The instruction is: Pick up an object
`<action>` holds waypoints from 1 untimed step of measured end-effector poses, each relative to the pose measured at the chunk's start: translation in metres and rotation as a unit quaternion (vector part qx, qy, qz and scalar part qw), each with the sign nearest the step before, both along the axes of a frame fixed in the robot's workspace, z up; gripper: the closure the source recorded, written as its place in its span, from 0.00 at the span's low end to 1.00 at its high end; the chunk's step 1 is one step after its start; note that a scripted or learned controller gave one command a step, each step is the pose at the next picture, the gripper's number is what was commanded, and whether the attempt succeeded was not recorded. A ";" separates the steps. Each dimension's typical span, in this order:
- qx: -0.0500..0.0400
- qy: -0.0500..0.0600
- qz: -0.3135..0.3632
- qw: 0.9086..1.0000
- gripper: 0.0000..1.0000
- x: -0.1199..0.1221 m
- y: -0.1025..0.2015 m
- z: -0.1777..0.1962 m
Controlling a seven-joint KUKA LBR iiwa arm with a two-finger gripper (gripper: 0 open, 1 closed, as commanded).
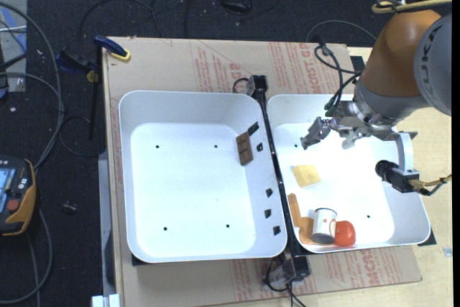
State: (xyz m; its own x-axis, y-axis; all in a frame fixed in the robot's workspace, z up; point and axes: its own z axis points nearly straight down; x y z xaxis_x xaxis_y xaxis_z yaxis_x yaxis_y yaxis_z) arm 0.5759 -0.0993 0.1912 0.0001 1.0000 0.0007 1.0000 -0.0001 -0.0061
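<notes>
Lying beside the divider, brown bar points up-down

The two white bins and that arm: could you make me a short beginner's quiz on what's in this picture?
1. True or false: the yellow square lies in the left bin.
2. Which sits closest to the red ball? A) the brown block B) the white cup C) the yellow square
3. Fill in: the gripper hovers over the ___ bin.

Key: 1 false, it lies in the right bin; 2 B; 3 right.
</notes>
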 end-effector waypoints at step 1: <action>0.000 -0.003 0.000 1.000 0.00 0.001 0.000 0.003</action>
